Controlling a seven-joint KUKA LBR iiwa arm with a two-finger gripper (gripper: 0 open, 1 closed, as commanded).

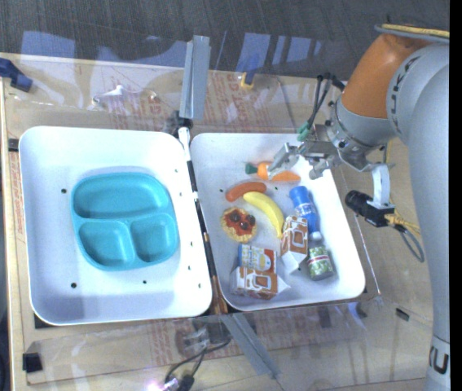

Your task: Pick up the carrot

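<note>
One camera looks down on two bins. The carrot (273, 173) lies at the far end of the right bin (349, 261), orange with a green tip at its left, just beyond the sausage (244, 191) and banana (265, 210). The gripper (290, 158) hangs right over it, fingers spread apart with nothing between them. The carrot looks like a light, stiff plastic toy, smooth and likely slippery; gripping across its thicker middle seems safest. A blue tray (125, 220) sits in the left bin (43, 149).
</note>
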